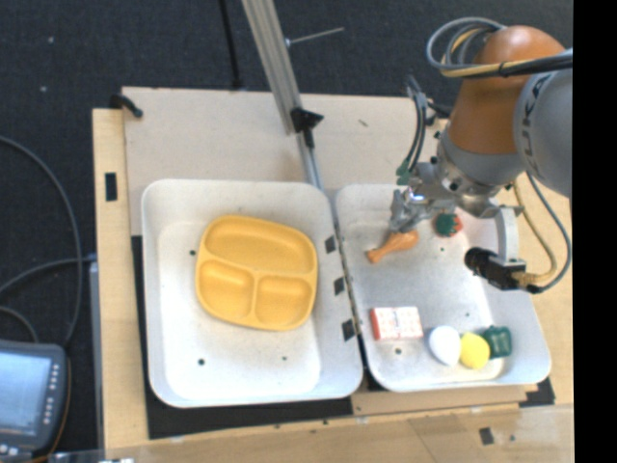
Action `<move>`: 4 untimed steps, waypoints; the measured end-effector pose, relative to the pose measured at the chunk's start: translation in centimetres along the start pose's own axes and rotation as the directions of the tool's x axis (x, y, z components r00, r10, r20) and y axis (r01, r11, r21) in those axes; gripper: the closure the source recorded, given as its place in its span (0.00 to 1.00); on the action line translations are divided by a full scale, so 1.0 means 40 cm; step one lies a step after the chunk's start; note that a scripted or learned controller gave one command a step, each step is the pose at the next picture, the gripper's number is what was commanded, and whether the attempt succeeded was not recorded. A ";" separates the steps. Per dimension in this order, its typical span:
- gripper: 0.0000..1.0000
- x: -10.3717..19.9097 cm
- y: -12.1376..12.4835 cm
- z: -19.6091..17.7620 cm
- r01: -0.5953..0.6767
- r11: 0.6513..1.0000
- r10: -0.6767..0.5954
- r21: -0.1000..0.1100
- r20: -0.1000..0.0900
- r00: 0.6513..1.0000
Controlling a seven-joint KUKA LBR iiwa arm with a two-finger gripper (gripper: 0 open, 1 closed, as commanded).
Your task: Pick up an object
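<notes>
An orange carrot-shaped toy [389, 248] lies in the upper left part of the right bin [434, 287]. My gripper [403, 220] hangs directly over the toy's right end, right at it or touching it. From this view I cannot see whether the toy is gripped. The grey arm with its orange band [501, 75] reaches in from the upper right.
A small green and red piece [445, 225] sits just right of the gripper. Along the bin's front lie a red-and-white box [396, 323], a white egg [443, 344], a yellow ball [473, 350] and a green item [497, 340]. The left bin [174, 355] holds a yellow divided plate [256, 271]. A metal post [280, 75] slants behind.
</notes>
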State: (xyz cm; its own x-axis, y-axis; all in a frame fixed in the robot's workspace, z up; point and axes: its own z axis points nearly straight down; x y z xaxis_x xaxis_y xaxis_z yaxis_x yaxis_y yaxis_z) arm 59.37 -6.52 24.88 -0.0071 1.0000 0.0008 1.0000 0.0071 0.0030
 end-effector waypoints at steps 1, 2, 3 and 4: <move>1.00 0.124 0.085 0.003 0.000 1.000 0.000 0.000 0.000 1.000; 1.00 0.255 0.126 0.032 -0.001 1.000 0.001 0.002 0.001 1.000; 1.00 0.367 0.208 0.035 -0.001 1.000 0.001 0.000 0.000 1.000; 0.00 0.360 0.206 0.035 -0.002 1.000 0.002 0.003 0.003 1.000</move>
